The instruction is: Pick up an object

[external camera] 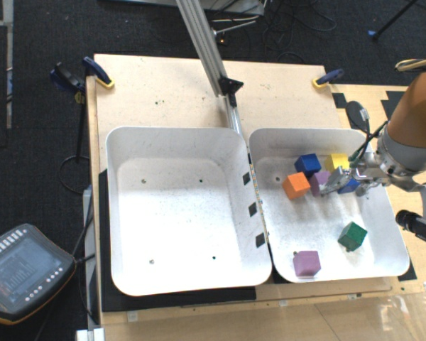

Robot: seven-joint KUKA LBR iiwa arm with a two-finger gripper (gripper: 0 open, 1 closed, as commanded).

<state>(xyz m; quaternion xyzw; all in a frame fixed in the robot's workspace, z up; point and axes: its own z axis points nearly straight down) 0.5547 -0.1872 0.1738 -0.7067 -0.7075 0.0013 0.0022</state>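
Several small blocks lie in the right bin [383, 261]. A blue cube [307, 164], a yellow cube [337, 163], an orange cube [296, 185] and a small purple block [317, 182] cluster near its back. My gripper [339, 182] reaches in from the right and sits low at this cluster, just right of the small purple block and below the yellow cube. A blue piece [348, 186] shows right beside the gripper, partly hidden by it. Nearer the front lie a green cube [353, 236] and a purple cube [307, 263].
The left bin [121, 190] stands beside the right one, the two walls meeting at the middle. A slanted metal bar [202, 38] crosses the bench behind the bins. A teach pendant [21, 272] lies at the lower left.
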